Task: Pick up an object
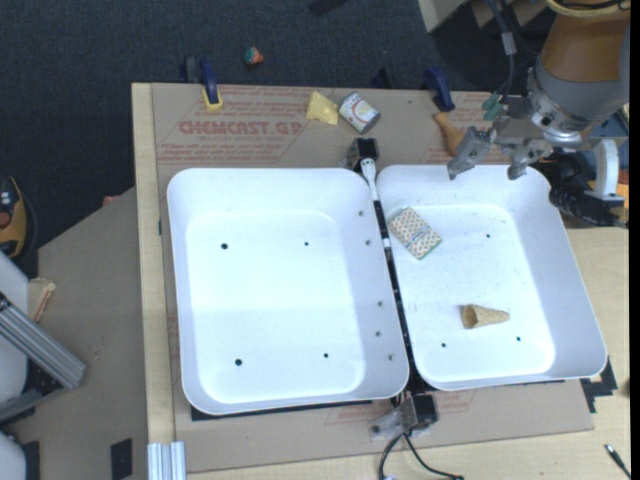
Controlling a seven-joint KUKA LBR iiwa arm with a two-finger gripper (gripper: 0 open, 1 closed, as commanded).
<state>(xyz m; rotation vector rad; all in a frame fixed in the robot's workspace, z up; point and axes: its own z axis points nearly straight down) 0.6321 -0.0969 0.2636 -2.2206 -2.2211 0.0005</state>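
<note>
In the camera view, two shallow white bins are seen side by side on the desk [250, 128]. The left bin [200, 218] shows only a few dark dots on its floor. In the right bin [560, 268] two things lie well apart: a small speckled packet [414, 233] near the upper left corner, tilted, and a tan cone-shaped piece [484, 316] lower down, toward the middle of the floor.

The gripper [490, 161] is held above the far rim of the right bin, at its upper right, and its two fingers [463, 155] are seen spread wide with nothing between them. The arm's orange band [590, 43] shows above the wrist (the arm comes in from the right).

A few loose bits lie on the desk beyond the bins, among them a yellow scrap [322, 109] and a small white box [359, 112].

The step in hand is judged to be the approach: nothing is grasped yet. For the next move, one of the two things must be chosen, the gripper carried over it inside the bin, lowered so the fingers straddle it, and then closed. The packet lies nearer the gripper; being flat, it may be harder to catch than the cone.
</note>
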